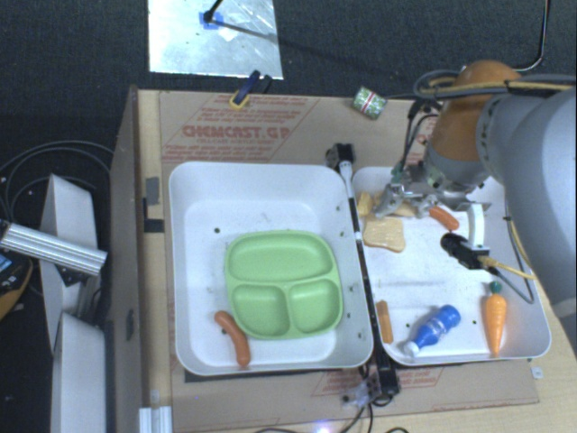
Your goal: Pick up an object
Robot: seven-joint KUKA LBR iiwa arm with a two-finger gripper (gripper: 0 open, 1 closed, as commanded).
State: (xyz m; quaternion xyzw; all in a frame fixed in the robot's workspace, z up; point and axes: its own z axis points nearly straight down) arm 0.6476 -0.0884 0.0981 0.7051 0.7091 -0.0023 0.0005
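Overhead, the gripper [403, 197] is hovering low in the right bin [523, 336], at its rear, over a toast slice [384, 234]; whether it is gripping anything cannot be told. Just beside it, a small sausage [444, 217] is lying with its long axis running diagonally, rear-left to front-right.

You will find the bench [270, 124], topped with printed cardboard, carrying two white bins side by side, the left bin [194, 242] and the right bin [532, 332], with a small green-striped roll [369, 102] near its far edge.
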